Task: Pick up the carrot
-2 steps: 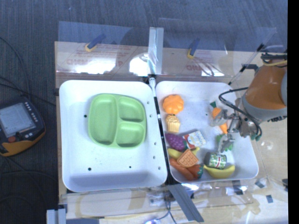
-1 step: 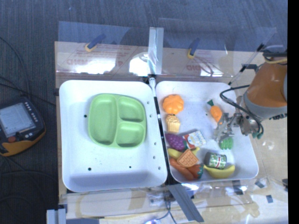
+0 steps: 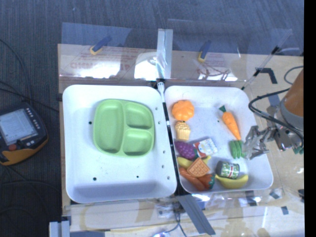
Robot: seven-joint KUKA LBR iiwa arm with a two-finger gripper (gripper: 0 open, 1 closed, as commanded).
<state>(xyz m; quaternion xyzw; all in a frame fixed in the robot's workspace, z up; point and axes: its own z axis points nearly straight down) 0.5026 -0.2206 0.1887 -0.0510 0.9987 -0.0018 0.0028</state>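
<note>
The carrot (image 3: 230,123), orange with a green top, lies in the right bin (image 3: 212,94) near its right side, pointing down and to the right. My gripper (image 3: 255,143) hangs over the bin's right edge, just right of the carrot's tip and of a green bean pod (image 3: 235,148). Its fingers are spread apart with nothing between them.
The right bin also holds an orange pumpkin (image 3: 182,109), a yellow corn piece (image 3: 182,130), purple grapes (image 3: 186,148), a small carton (image 3: 206,146), a waffle (image 3: 198,167), a can (image 3: 229,170) and a banana (image 3: 232,181). A green divided plate (image 3: 123,127) sits in the left bin (image 3: 79,177).
</note>
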